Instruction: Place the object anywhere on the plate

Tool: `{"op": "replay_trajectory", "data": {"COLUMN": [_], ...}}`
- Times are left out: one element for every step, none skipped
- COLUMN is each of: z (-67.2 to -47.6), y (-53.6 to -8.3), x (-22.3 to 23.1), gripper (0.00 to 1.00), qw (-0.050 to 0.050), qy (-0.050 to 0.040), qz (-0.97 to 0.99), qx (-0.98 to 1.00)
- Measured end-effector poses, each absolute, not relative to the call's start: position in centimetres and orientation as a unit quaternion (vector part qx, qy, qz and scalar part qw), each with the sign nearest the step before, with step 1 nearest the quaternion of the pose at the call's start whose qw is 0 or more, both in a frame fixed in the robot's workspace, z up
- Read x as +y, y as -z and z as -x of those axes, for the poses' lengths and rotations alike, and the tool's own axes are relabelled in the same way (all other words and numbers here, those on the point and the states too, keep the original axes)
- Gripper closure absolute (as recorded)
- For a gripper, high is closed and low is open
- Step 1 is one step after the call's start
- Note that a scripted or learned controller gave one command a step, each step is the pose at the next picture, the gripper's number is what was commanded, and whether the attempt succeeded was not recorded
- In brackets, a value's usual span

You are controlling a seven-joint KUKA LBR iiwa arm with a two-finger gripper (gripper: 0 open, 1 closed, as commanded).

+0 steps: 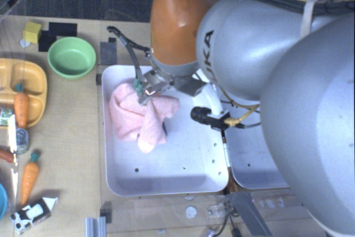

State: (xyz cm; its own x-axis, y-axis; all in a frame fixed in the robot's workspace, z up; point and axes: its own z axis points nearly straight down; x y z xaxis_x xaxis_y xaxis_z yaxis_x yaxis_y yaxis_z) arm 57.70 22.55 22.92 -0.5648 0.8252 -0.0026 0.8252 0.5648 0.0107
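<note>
A pink cloth (pixel 128 114) lies crumpled in the left white bin (pixel 183 175), against its far-left part. My gripper (pixel 145 90) is down on the cloth's upper right edge, and a fold of the fabric is gathered up between its fingertips. From that fold a tail of cloth runs down toward the bin's middle. The yellow divided plate (pixel 32 79) sits on the bench at the far left, outside the bins, with a toy carrot (pixel 20 109) lying in it.
A green bowl (pixel 71 56) stands just beyond the bin's far-left corner. Another carrot (pixel 29 176), a small cow-patterned carton (pixel 33 212) and other small items lie along the left edge. The arm's grey bulk covers most of the right bin (pixel 252 172).
</note>
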Motion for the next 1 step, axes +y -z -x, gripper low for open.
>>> {"op": "replay_trajectory", "data": {"z": [-58.13], "y": [-14.24], "x": [22.84], "gripper": [1.00], "qw": [0.000], "qy": [-0.0013], "qz": [-0.581], "qx": [0.814]}}
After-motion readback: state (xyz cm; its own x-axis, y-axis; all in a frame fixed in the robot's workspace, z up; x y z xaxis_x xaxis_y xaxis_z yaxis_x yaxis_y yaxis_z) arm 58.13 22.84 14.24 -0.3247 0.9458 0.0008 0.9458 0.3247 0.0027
